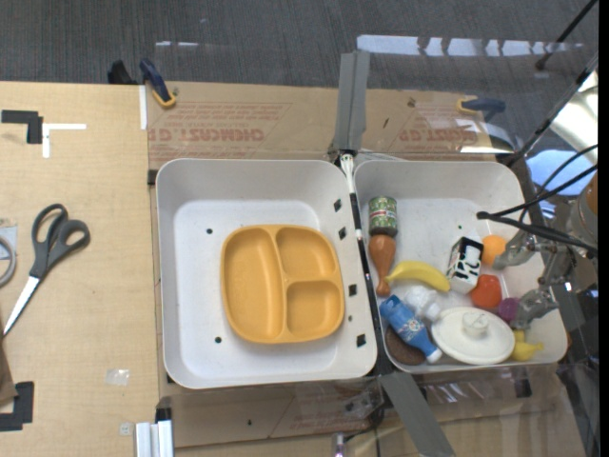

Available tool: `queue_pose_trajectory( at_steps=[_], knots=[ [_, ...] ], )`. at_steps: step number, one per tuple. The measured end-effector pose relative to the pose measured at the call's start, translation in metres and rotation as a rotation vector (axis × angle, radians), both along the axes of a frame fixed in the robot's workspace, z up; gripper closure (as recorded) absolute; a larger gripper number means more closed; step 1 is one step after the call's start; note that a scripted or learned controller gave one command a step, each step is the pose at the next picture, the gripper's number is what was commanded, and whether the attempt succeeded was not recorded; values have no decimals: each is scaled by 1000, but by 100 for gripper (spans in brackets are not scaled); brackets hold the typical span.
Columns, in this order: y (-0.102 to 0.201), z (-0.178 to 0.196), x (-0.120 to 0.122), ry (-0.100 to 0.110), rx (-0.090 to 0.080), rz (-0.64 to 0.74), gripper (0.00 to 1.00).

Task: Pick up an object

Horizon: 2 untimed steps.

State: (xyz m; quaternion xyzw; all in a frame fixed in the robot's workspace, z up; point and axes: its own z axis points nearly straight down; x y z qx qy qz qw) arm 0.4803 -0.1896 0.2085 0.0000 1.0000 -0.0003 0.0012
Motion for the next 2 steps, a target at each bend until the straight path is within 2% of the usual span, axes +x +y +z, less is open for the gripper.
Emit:
queue_pose_trajectory(
  at_steps=[1, 2],
  knots=[
    [-32, -93, 63, -26, -7, -196, 0],
    [-34, -99, 94, -30, -6, -245, 0]
  ],
)
